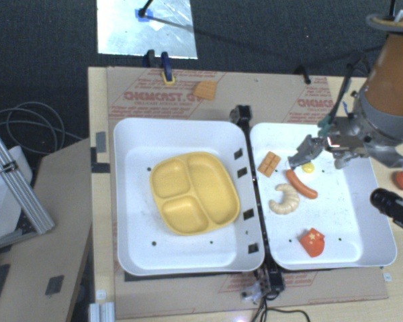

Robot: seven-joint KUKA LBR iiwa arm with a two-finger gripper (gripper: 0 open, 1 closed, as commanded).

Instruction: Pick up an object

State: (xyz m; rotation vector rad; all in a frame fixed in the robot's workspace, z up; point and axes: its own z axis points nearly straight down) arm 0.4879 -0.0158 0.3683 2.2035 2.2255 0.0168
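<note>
Sausage (301, 184) lies just below your gripper (302, 157), long axis slanting down to the right; whether the gripper is open, you cannot tell.

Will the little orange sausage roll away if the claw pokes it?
Probably, a bit. The sausage looks round and smooth, so a sideways nudge could roll it across the flat bin floor. It seems like light plastic toy food, likely stiff. The croissant beside it might stop it.

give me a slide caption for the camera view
Gripper hovering over toy sausage in right bin; yellow divided tray in left bin.
</note>
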